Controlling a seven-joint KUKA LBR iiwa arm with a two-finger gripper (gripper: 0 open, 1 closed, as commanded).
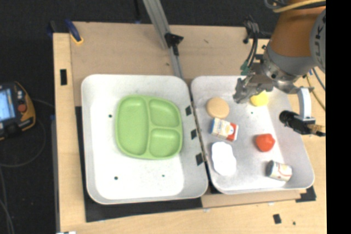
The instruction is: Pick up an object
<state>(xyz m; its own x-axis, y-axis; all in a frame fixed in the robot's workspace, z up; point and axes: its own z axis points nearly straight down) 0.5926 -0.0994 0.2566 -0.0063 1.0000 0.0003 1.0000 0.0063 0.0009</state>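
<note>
My gripper hangs over the far part of the right bin, just left of a yellow object and right of a tan round bun. Nothing shows between its tips. Lower in the same bin lie a small white and red carton, a red tomato-like object, a white lid-shaped piece and a small white can on its side.
The left bin holds a green divided plate. A metal pole slants across the back of the bench. A handheld controller sits off the bench at the far left.
</note>
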